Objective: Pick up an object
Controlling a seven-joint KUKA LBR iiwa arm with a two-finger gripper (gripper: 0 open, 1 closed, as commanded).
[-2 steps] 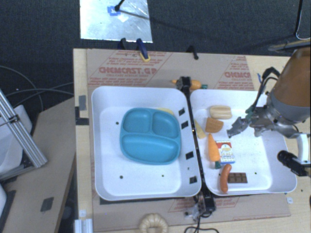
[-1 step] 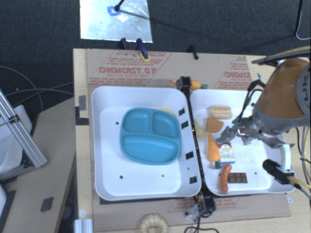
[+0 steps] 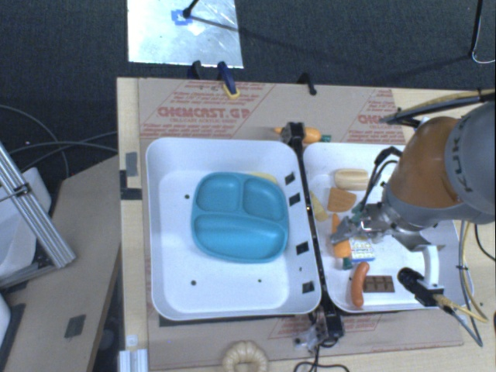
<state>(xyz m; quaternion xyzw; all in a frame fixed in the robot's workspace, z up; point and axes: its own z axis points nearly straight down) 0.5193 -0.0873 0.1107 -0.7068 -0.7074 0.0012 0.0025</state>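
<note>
Brown board underlies both white bins; dark carpet surrounds.

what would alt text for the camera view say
A grey and orange robot arm reaches from the right, its claw low over small food items in the right white bin, near a sausage and a brown bar. The left white bin holds a blue divided plate.
</note>
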